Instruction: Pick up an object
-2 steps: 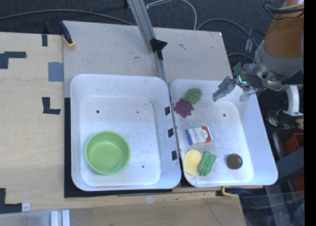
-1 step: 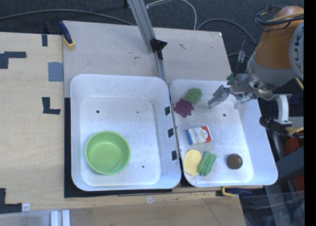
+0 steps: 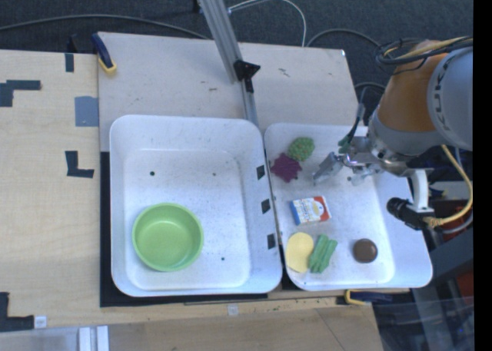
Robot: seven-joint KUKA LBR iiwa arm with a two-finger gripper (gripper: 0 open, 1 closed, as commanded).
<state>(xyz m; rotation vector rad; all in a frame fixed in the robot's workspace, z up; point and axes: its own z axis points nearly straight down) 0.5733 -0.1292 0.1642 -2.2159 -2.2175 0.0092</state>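
Note:
My gripper [image 3: 344, 170] hangs over the upper middle of the right bin [image 3: 403, 265], fingers spread open with nothing between them. Left of it lie a bumpy green object [image 3: 301, 147] and a purple object [image 3: 286, 167]. A small white carton with red and blue print [image 3: 309, 210] sits below and left of the gripper. Along the bin's near side rest a yellow piece [image 3: 299, 250], a green ribbed piece [image 3: 323, 254] touching it, and a brown ball [image 3: 364, 250].
The left bin [image 3: 184, 142] holds a green bowl [image 3: 167, 236] in its near left corner. A metal pole [image 3: 219, 15] slants down to the ridge between the bins. The grey and orange arm [image 3: 419, 107] comes in from the right, with cables beside it.

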